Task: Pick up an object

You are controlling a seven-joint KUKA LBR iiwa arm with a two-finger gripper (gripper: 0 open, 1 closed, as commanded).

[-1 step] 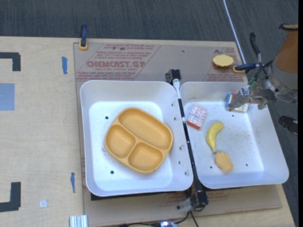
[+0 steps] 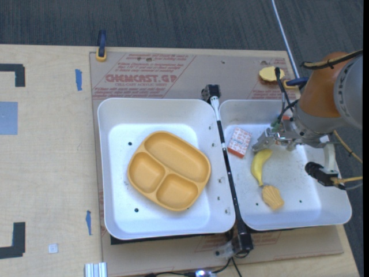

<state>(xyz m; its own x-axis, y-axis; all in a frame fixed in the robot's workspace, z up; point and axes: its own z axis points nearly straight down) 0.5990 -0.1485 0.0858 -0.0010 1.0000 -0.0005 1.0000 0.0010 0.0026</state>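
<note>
Pincer hovers at the curved yellow plastic banana's top end; whether it's parted, I cannot tell. Best centre over the banana's middle before closing

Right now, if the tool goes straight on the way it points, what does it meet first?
Probably the yellow banana: the tool points down-left right over its upper end. Height above it is unclear.

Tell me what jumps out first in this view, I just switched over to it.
The big orange three-compartment plastic plate lies in the left white bin. In the right white bin a yellow toy banana lies between a small red-and-white packet and a small tan ridged piece. The grey arm's gripper hangs just above the banana's upper end; I can't tell whether it touches.
</note>
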